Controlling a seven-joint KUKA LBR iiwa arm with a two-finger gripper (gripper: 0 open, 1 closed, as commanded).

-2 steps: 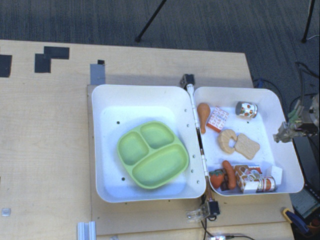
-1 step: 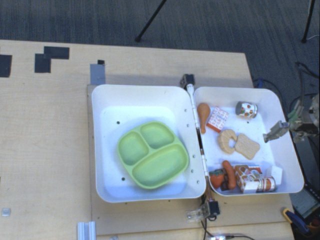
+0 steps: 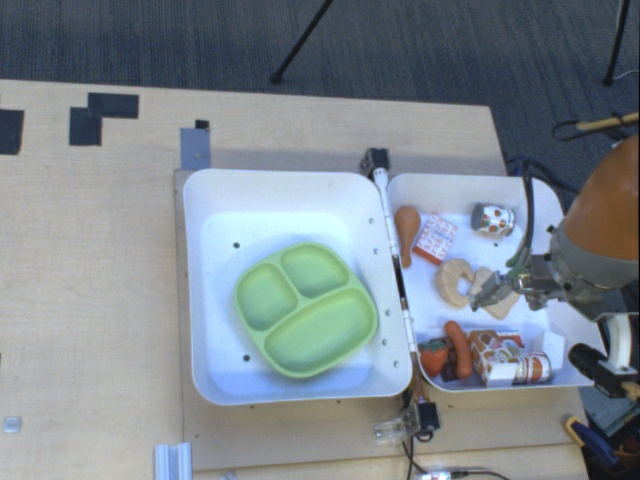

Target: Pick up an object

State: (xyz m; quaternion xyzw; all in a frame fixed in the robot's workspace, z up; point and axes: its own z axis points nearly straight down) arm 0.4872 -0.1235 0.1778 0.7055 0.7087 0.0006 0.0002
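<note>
You have two bins side by side on the counter (image 3: pixel 100 268). The left bin (image 3: pixel 215 218) holds a divided plate (image 3: pixel 305 310) at its centre. In the right bin (image 3: pixel 450 190), a can (image 3: pixel 493 219) sits upper right, a packet (image 3: pixel 434 237) left of it, a bagel (image 3: pixel 457 281) mid-bin, and a carrot (image 3: pixel 458 346) and a bottle (image 3: pixel 515 370) along the lower edge.

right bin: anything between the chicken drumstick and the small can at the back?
Yes. In the camera view a red-and-white packet lies between the drumstick and the can, close beside the drumstick.
</note>
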